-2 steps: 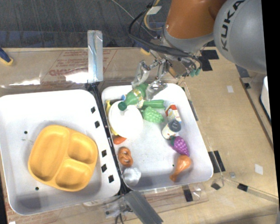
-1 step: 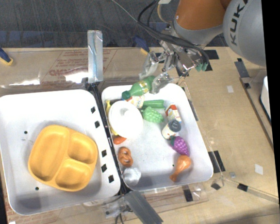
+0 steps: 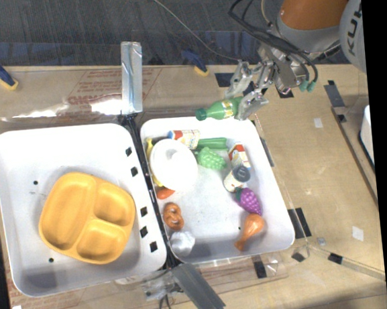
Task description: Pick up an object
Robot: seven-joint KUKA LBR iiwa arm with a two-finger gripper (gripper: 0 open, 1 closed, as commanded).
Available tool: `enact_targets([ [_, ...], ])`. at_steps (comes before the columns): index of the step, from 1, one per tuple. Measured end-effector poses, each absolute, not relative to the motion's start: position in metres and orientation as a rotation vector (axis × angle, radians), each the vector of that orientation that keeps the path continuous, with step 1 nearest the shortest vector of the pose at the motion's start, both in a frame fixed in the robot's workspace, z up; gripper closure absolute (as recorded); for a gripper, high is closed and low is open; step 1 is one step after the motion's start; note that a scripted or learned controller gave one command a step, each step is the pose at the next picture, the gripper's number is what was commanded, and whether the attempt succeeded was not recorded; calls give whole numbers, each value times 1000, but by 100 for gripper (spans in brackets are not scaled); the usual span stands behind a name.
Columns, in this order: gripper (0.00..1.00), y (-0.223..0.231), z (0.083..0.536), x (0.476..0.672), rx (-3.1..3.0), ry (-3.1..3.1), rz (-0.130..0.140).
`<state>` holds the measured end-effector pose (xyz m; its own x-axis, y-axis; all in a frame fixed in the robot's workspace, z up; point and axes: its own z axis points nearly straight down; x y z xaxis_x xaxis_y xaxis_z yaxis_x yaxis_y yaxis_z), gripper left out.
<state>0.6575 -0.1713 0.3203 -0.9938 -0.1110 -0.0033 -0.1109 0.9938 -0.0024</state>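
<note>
My gripper (image 3: pixel 245 103) hangs over the back rim of the right bin (image 3: pixel 271 177), shut on a small green bottle (image 3: pixel 218 110). The bottle lies sideways between the fingers, its green cap pointing left, lifted above the bin. Below it in the right bin lie a white bowl (image 3: pixel 173 163), a green bumpy toy (image 3: pixel 211 158), a green marker (image 3: pixel 212 143), a red-and-white bottle (image 3: pixel 238 156), purple grapes (image 3: pixel 249 201), an orange drumstick (image 3: pixel 251 227), a brown pretzel (image 3: pixel 172 215) and a silvery piece (image 3: pixel 182 242).
The left bin (image 3: pixel 19 159) holds a yellow divided plate (image 3: pixel 87 217). A grey tape strip (image 3: pixel 132 75) stands at the back between the bins. Cables run from the arm's wrist (image 3: pixel 287 68) at the upper right. Bare bench lies right of the bins.
</note>
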Motion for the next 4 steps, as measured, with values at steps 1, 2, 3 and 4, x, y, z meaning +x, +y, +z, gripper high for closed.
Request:
enact_targets([
  [1, 100, -115, 237, 602, -167, 3142, 3],
  [2, 100, -156, 264, 613, -541, 3091, -3],
  [3, 100, -167, 232, 631, -499, 3101, 0],
  [4, 100, -166, 244, 633, -505, 3094, -4],
])
